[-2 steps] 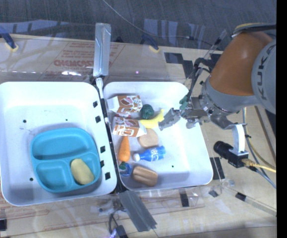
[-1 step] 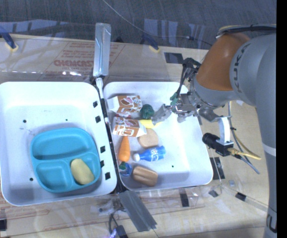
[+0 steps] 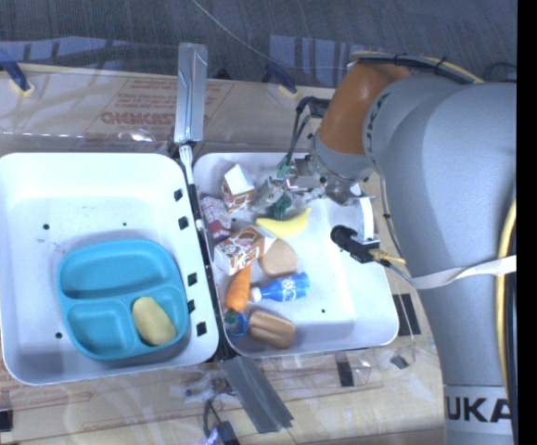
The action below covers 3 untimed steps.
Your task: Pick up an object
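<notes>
Arm: the grey KUKA arm (image 3: 435,184) reaches in from the right, its orange band (image 3: 351,109) above the wrist, and bends down into the far part of the right bin (image 3: 365,309).
Jaws: the gripper (image 3: 291,185) sits low over the clutter at the far side of the right bin; whether the jaws are apart or together I cannot tell, as they blur into the items beneath.
Nearest candidate: a yellow banana (image 3: 282,223) lies just beside the gripper, toward the bin's middle, with a small white carton (image 3: 236,184) near the far left corner.
Other objects in right bin: a printed box (image 3: 240,247), a tan rounded piece (image 3: 278,260), an orange carrot (image 3: 238,288), a small blue-and-white bottle (image 3: 282,288) and a brown loaf-shaped piece (image 3: 270,326) toward the near edge.
Left bin: the left bin (image 3: 27,193) holds a blue divided tray (image 3: 110,281) with a yellow potato-like item (image 3: 154,320) in its near right compartment.
Doing the step well: my judgement is that the pile is tight here, so the jaws should centre on a single item, probably the banana, close across its narrow width, and lift straight up to avoid dragging its neighbours.
Risk: a curved, smooth item may slip or roll out.
Surface: the counter (image 3: 110,406) is pale wood under clear plastic sheeting, with tape at the corners.
Room: dark carpeted floor (image 3: 83,7) beyond the far edge, with a thin cable crossing it.
</notes>
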### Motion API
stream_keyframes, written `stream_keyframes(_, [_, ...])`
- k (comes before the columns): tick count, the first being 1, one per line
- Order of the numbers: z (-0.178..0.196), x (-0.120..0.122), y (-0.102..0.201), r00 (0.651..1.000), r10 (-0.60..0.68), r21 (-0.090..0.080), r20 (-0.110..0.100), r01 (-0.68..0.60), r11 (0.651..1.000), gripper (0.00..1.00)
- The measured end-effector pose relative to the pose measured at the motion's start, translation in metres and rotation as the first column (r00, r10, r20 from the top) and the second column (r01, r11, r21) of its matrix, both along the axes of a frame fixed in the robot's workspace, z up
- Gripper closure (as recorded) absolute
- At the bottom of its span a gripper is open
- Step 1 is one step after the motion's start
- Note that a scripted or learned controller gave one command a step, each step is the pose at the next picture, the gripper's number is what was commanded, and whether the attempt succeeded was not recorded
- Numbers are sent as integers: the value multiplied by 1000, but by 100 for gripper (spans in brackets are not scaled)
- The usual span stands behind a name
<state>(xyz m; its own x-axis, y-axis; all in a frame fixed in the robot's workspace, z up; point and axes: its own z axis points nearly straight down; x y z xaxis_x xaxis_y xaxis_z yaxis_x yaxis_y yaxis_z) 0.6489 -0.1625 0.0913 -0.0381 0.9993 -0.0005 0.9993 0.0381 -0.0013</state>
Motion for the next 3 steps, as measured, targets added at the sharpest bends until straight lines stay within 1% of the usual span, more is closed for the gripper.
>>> stream_keyframes(1, [1,-39,30,998,68,2,-2,-68,998,0])
stream_keyframes(2, [11,-38,30,997,72,1,-2,-72,997,100])
stream_keyframes(3, [106,-2,99,999,47,2,9,-47,999,100])
